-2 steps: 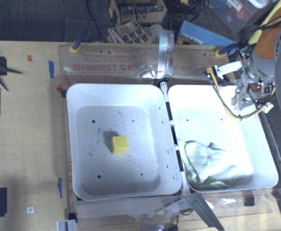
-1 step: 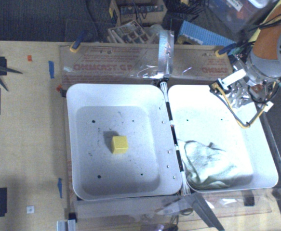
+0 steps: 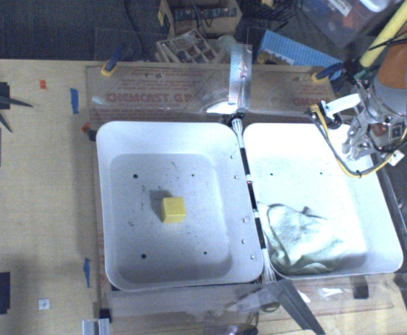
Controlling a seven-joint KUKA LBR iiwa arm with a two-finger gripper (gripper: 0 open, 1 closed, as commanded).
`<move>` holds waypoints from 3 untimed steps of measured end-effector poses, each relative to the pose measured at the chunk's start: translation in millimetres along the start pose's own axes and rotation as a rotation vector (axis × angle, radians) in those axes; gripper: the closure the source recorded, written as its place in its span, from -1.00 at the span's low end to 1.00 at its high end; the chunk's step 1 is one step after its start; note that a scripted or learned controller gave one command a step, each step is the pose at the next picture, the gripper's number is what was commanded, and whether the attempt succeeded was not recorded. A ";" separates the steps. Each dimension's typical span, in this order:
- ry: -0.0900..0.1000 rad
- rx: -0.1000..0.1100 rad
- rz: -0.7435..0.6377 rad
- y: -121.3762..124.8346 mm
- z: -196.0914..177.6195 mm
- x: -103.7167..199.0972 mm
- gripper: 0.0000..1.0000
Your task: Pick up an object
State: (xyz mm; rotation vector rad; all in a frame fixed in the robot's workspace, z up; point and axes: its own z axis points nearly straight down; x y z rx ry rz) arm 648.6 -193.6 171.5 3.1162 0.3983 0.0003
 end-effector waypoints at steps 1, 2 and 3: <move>0.001 0.000 0.053 3.5 -14.0 4.3 1.00; 0.001 0.000 0.053 3.3 -13.8 4.3 -1.00; 0.003 0.013 -0.326 18.8 58.9 -19.8 -1.00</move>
